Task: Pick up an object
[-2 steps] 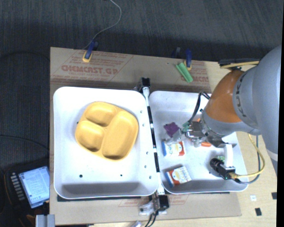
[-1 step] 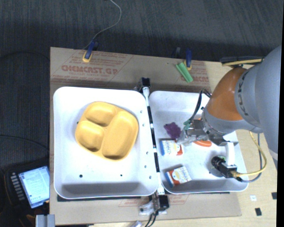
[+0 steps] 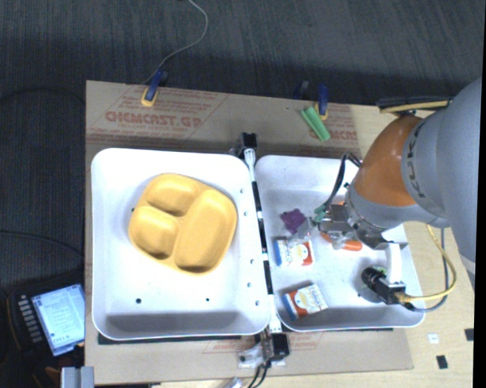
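My gripper hangs low in the right bin, over its middle, with the grey arm and orange band coming in from the right. A small purple object lies just left of the gripper. Below that sits a small white and red carton. A second carton, orange and white, lies near the bin's front wall. A small orange-red piece peeks out right under the gripper. A large yellow bun-shaped object rests in the left bin.
A green marker and two blue clamps sit on the cardboard behind the bins. A black divider strip runs between the two bins. A small screen device lies on the floor at the left.
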### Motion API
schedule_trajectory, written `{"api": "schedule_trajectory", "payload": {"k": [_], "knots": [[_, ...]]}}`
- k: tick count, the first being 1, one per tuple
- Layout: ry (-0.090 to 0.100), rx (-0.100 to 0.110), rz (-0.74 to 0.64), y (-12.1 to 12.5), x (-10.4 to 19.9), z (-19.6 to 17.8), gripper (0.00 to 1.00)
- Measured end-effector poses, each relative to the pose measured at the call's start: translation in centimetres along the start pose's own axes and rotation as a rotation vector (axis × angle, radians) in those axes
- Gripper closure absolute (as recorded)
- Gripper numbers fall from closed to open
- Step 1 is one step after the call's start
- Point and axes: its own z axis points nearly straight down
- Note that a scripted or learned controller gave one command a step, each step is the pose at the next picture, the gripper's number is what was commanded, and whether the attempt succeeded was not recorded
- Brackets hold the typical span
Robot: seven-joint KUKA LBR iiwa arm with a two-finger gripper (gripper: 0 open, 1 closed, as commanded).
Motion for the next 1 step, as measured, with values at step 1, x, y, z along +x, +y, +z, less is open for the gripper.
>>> {"api": "schedule_trajectory", "payload": {"k": [1], "knots": [[-0.003,-0.018,0.001,-2.46,1.14,2.08,0.0]]}}
